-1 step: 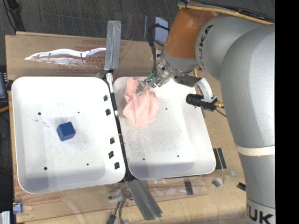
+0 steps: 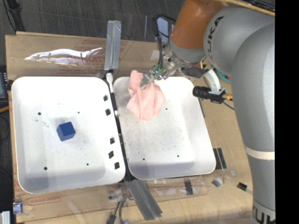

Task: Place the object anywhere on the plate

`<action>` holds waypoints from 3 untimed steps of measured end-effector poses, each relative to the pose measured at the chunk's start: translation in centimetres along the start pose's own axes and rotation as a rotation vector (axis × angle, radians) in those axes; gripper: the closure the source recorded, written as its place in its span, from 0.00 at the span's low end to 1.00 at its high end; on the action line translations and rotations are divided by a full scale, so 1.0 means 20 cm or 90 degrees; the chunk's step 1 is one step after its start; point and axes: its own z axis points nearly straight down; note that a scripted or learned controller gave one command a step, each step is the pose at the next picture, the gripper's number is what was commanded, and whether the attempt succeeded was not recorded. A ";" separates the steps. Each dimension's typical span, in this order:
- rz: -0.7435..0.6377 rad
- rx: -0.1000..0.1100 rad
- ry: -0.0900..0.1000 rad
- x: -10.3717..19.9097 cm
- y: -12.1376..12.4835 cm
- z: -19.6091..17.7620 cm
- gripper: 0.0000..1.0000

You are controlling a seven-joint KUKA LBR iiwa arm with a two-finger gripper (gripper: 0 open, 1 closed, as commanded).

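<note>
A crumpled pink cloth point(image 2: 145, 101) hangs over the far part of the right bin point(image 2: 187, 153). Its top corner is pinched between the fingers of my gripper point(image 2: 152, 77), which is shut on it. The cloth bunches downward from that pinch point, and I cannot tell whether its lower end touches the bin floor. A small blue cube point(image 2: 66, 130) lies on the floor of the left bin point(image 2: 32, 97), well to the left of the gripper.
The grey arm with its orange band point(image 2: 196, 17) fills the upper right and leans over the right bin's far edge. A black cable fitting point(image 2: 205, 93) sticks out beside the wrist. A divider with black clips point(image 2: 113, 125) separates the bins.
</note>
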 end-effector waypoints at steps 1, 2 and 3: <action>-0.259 0.002 0.002 0.27 -0.02 0.05 1.00; -0.517 0.001 0.001 0.50 -0.06 0.03 1.00; -0.660 0.002 0.002 0.74 0.00 0.06 1.00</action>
